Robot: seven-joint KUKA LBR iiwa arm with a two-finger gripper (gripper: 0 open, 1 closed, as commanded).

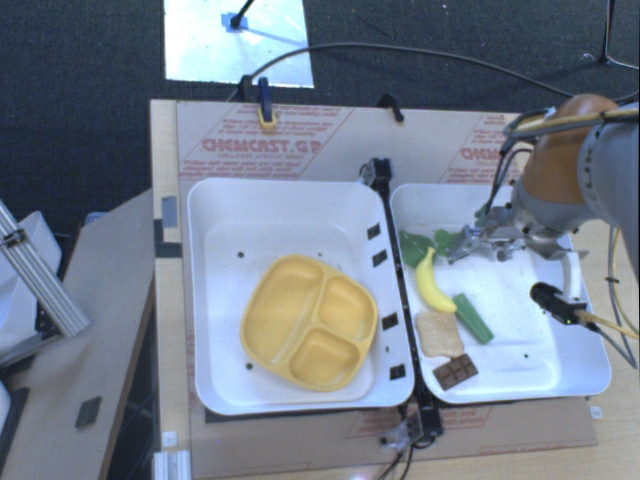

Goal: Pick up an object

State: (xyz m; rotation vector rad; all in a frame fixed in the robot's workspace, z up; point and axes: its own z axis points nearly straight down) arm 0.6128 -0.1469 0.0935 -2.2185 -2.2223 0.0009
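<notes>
White bins on cardboard-covered bench

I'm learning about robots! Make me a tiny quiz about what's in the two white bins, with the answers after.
1. True or false: the yellow tray lies in the left bin.
2. Which item in the right bin lies nearest the view's bottom edge? A) banana B) brown chocolate piece C) green leafy piece
3. Fill in: the green stick lies just to the ____ of the banana in the view.

Key:
1. True. The tray, with three compartments, is alone in that bin.
2. B. The chocolate piece sits below the toast slice.
3. Right. The pincer hangs over the upper part of the right bin, near the leafy piece.
</notes>
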